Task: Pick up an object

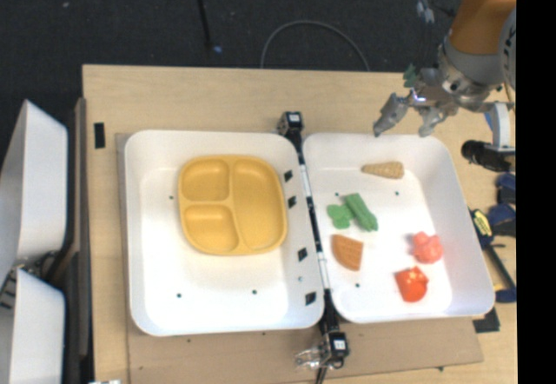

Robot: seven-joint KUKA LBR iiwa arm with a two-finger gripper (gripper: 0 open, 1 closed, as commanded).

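Nearest you, a red toy [413,283] and a pink one [426,247] are lying in the right bin [460,200], beside an orange wedge [347,251]. Farther back, a green piece [353,212] and a tan cone [383,169] are resting. Beyond the rim, your tool [407,120] is hovering, fingers spread apart, gripping nothing.

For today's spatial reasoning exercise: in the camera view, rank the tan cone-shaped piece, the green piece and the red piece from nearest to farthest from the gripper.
Measured from the gripper, above the right bin's far edge:
1. Tan cone-shaped piece, at the far end of the right bin.
2. Green piece, mid-bin.
3. Red piece, at the near end.
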